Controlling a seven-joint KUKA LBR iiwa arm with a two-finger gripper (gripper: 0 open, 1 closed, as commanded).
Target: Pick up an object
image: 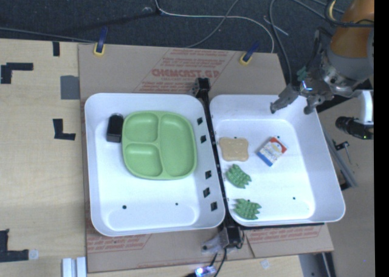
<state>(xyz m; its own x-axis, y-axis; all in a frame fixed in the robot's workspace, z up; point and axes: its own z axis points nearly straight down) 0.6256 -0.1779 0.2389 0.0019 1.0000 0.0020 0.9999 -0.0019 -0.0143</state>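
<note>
My gripper (pixel 294 103) hangs over the back right corner of the right bin (pixel 310 206), its two fingers spread apart and nothing between them. Below and to its left in that bin lie a tan slice of toast (pixel 234 149), a small blue, white and red carton (pixel 271 150), and two green leafy toy pieces (pixel 238 177) (pixel 247 208). The carton is the closest item to the gripper, a short way toward the front.
The left bin (pixel 109 209) holds a green divided plate (pixel 160 144) and a small black block (pixel 114 128) beside it. A black clip strip (pixel 205 142) runs between the bins. Cables lie on the dark surface behind the bench.
</note>
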